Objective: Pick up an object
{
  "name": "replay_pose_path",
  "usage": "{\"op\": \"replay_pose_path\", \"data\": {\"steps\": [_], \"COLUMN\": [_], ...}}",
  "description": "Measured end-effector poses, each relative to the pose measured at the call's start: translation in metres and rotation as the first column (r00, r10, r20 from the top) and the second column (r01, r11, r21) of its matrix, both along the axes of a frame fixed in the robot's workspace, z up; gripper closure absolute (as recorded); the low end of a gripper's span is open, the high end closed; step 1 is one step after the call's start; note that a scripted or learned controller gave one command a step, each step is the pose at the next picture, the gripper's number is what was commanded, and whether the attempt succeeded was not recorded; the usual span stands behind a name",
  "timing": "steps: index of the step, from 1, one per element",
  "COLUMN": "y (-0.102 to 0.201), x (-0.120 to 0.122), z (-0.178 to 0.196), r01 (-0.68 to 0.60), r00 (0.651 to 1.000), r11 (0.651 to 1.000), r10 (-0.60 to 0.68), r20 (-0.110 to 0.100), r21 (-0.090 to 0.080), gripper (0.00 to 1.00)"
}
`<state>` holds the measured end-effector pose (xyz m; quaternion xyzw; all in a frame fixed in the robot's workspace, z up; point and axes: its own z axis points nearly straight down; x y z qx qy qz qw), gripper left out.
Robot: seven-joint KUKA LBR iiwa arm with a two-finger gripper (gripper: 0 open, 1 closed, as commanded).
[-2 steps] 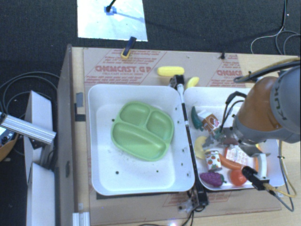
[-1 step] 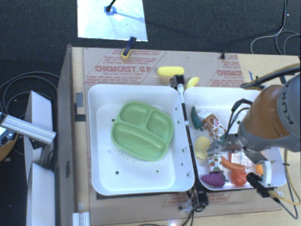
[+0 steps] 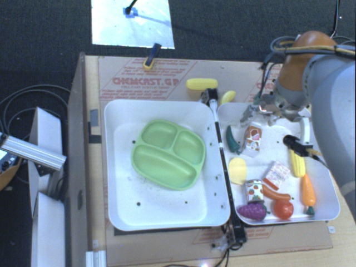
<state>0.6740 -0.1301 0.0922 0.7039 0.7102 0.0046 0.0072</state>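
now, claw over the upright carton at the back of the right bin

the gripper [image 3: 260, 111] is hanging low over the far part of the right bin [image 3: 332, 193], with the grey arm [image 3: 328, 93] reaching in from the right side of the frame. directly toward the camera from the claw, a small red-and-white carton [image 3: 253, 139] is lying just beside it, perhaps touching its lower edge. that looks like the thing being gone for, though this is a judgement, since the task names no particular object. the carton's long axis is running roughly away from the camera, leaning slightly, so the claw is sitting at its far end rather than over its middle.

how wide the claw is standing i cannot tell (the metal parts are blurring together against the white wall), and nothing is visibly between them.

to the carton's left a dark green vegetable [image 3: 231, 139] is lying near the divider, close enough to get bumped. a pale yellow piece [image 3: 237, 171] is sitting nearer the camera, well clear. the green divided plate [image 3: 168, 154] is resting alone in the left bin [image 3: 119, 166], well apart from all this.

judging from that, the coming move is probably needing a short shift toward the camera before closing.
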Motion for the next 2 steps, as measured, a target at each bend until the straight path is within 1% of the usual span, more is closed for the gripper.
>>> {"op": "replay_pose_path", "data": {"steps": [1,2], "y": [0.008,0.007], "x": [-0.029,-0.025], "z": [-0.008,0.005], "r01": [0.008,0.002], "r00": [1.0,1.0], "r11": [1.0,1.0], "r10": [-0.008,-0.002], "r20": [-0.017,-0.008], "r21": [0.004,0.001], "gripper": [0.0,1.0]}}
